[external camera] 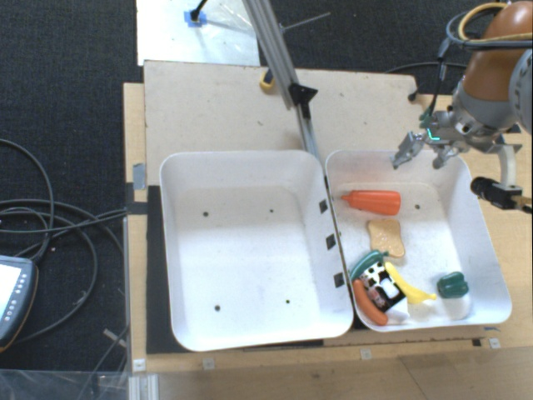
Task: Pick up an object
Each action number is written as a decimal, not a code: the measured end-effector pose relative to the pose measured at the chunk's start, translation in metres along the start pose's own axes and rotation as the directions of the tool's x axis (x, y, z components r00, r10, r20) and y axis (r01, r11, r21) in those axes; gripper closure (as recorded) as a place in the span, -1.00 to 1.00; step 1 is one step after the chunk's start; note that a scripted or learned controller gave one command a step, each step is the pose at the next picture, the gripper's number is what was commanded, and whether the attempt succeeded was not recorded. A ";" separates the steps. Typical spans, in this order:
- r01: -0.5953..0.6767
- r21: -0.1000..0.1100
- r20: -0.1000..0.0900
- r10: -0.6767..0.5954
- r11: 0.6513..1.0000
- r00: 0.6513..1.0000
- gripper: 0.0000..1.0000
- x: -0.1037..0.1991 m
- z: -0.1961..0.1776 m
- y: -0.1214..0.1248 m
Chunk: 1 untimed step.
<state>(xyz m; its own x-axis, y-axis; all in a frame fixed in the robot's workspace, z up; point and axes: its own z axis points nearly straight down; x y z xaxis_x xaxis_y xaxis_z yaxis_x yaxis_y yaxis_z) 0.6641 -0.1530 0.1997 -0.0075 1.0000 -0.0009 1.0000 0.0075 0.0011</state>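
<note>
the tool (424, 154) hangs over the back rim of the right bin (487, 248), fingers spread apart, nothing between them. the nearest candidate, an orange carrot (372, 200), lies alone on the bin floor just forward of it. judgement: descend straight over the carrot's middle, fingers across its short axis; avoid the crowded pile (385, 290) at the front and the slice of bread (387, 240) beside.
</note>
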 end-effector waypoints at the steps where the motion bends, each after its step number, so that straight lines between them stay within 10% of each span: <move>1: -0.001 0.004 -0.001 0.001 1.000 1.000 -1.00 -0.002 0.060 0.006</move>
<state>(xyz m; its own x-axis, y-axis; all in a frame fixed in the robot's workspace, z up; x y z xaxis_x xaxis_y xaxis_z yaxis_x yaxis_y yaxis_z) 0.6699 -0.1552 0.1396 -0.0067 1.0000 0.0000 1.0000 0.0067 -0.0029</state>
